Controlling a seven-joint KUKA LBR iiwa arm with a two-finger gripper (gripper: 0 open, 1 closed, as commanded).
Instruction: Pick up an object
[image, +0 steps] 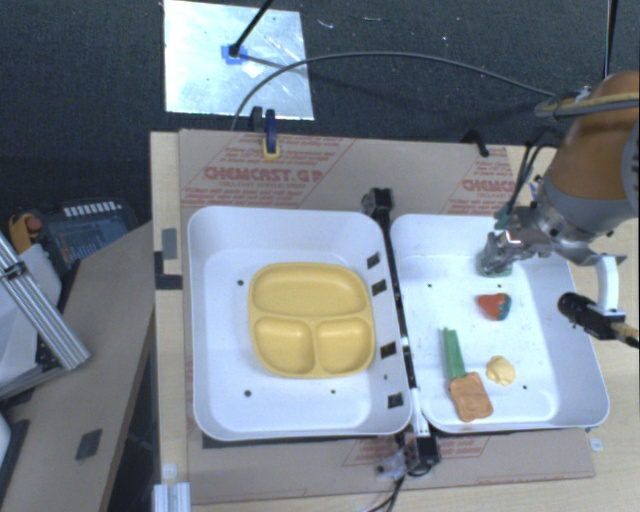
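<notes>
Gripper (494, 262) hangs low over upper part of right bin (575, 405); finger state cannot be told, tips blurred. Red-and-teal object (493, 306), possibly a toy strawberry, lies just below it. Green-handled brush (461, 380) and small yellow piece (500, 372) lower down. Yellow divided tray (310, 318) in left bin (215, 300).

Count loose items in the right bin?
3, all in the right bin. A red toy at the middle, just below the gripper. A small yellow piece lower right. A green-handled brush lower left. The gripper may hide more.
</notes>
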